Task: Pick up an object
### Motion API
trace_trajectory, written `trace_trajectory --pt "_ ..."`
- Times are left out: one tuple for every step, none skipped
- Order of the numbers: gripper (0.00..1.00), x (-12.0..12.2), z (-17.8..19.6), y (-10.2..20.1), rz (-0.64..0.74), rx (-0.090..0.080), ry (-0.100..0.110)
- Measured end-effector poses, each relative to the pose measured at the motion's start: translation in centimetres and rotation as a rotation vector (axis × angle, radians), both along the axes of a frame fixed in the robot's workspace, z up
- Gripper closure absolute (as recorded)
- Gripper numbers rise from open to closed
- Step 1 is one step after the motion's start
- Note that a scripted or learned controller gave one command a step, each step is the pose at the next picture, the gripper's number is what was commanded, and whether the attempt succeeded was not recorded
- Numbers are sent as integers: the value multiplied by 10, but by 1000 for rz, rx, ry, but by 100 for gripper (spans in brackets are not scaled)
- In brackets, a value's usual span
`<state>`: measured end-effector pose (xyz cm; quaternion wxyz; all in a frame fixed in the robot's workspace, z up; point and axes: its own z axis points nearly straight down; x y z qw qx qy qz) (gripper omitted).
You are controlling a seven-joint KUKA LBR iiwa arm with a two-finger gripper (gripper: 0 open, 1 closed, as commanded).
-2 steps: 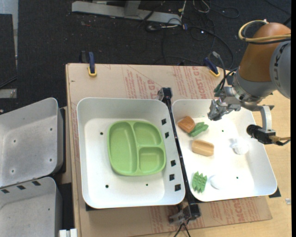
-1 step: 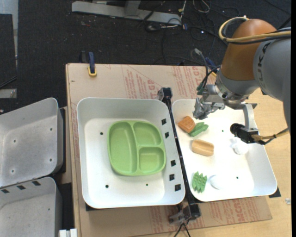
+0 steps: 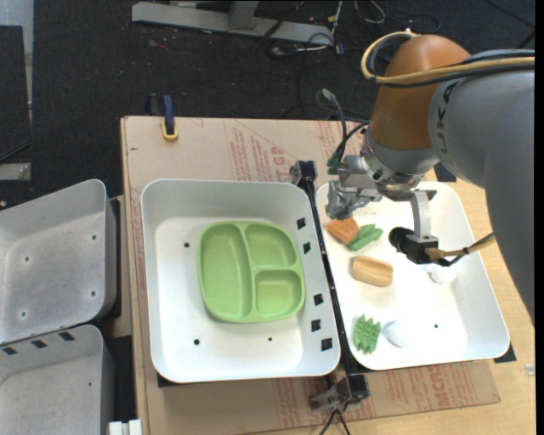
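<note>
Camera view: I see the gripper [image 3: 348, 200] above the orange piece [image 3: 342, 230] in the right bin [image 3: 476, 280]; finger state cannot be determined. Green piece [image 3: 366, 237] touches it; tan block [image 3: 372, 271] lies near.

This is a robotics lab or test cell, not a home or shop. A grey industrial arm [image 3: 476, 102] with an orange band reaches in from three o'clock over a bench topped with a printed cardboard sheet [image 3: 246, 149]. Two shallow white bins sit side by side on it, the left bin [image 3: 170, 340] and the right bin [image 3: 484, 331], joined by black clips. Spare white trays [image 3: 51, 255] lie at nine o'clock. At twelve o'clock, loose cables [image 3: 297, 42] trail across a dark carpeted floor [image 3: 85, 59], beside metal equipment framing [image 3: 221, 21].
</note>
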<state>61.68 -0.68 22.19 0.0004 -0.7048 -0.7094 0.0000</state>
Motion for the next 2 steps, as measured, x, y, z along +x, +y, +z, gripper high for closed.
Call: trace_trajectory --pt "100 7 -5 58 2 1 -2" --pt "100 21 10 102 0 1 -4"
